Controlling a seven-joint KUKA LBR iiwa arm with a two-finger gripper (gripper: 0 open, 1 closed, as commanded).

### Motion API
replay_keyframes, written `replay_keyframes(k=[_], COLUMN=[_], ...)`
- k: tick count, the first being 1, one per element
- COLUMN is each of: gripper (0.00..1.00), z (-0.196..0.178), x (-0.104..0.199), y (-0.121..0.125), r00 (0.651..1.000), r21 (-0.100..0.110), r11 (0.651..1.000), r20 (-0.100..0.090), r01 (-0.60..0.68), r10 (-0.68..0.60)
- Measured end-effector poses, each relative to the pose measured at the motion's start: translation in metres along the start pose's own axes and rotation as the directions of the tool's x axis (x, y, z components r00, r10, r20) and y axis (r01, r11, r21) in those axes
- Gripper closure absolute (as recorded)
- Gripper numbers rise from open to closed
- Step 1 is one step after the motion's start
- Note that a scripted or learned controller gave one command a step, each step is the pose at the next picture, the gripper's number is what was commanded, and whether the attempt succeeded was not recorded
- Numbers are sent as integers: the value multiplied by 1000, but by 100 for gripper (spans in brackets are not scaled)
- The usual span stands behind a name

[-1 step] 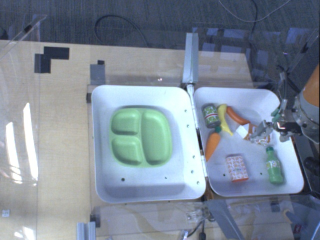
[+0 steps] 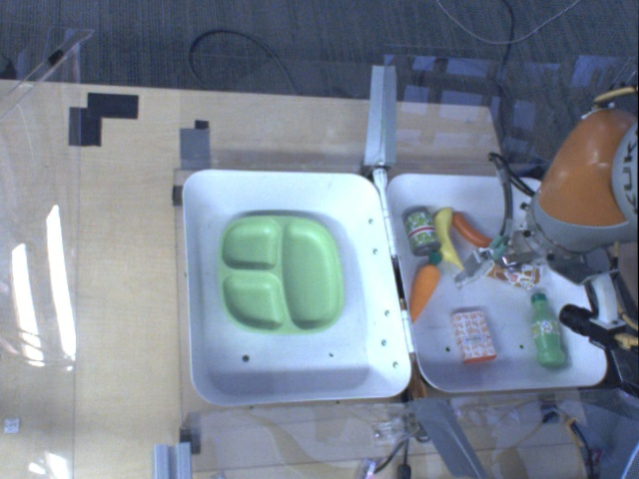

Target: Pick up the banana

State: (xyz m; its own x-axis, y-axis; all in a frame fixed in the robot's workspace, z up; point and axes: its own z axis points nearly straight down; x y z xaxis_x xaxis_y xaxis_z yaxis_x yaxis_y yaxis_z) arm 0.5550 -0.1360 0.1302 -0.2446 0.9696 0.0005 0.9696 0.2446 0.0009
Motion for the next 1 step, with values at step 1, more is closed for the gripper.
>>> replay_keyframes(k=[1], gripper=[0], z=[43], x=[10], y=[75], r00=[1000], r21=[-3], r11=[1000], r20=[4], r01=[-15], r10=[15])
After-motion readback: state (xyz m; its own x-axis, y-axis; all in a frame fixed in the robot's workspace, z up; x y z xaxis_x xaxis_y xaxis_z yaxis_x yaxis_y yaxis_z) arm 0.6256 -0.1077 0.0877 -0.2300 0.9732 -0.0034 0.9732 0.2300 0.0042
